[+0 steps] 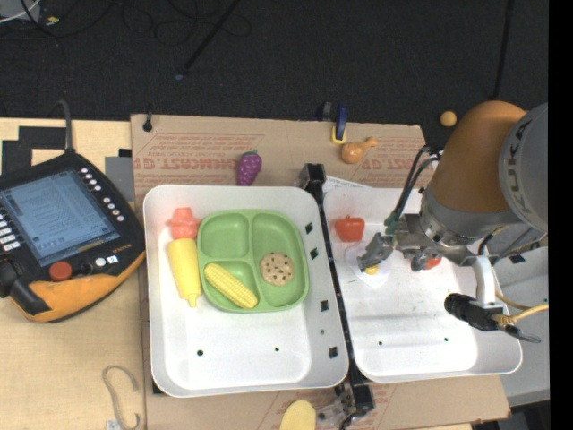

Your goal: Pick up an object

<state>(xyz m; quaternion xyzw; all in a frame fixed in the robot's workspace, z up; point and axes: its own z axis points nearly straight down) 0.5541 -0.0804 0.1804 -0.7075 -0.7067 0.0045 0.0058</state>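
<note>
Gripper (pixel 373 260) is hovering low in the right bin (pixel 421 352), over a small yellowish piece; grip state, cannot tell. Red toy pepper (pixel 349 228) is sitting just up-left, apart from it. Likely light, hard, slick plastic; pinching across its rounded body looks safest.

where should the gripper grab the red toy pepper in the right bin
Probably across the red pepper's rounded body, coming straight down from above. It sits apart on the bare floor of the right bin, near the divider, so one finger needs room on that side. The gripper is just to its right.
</note>
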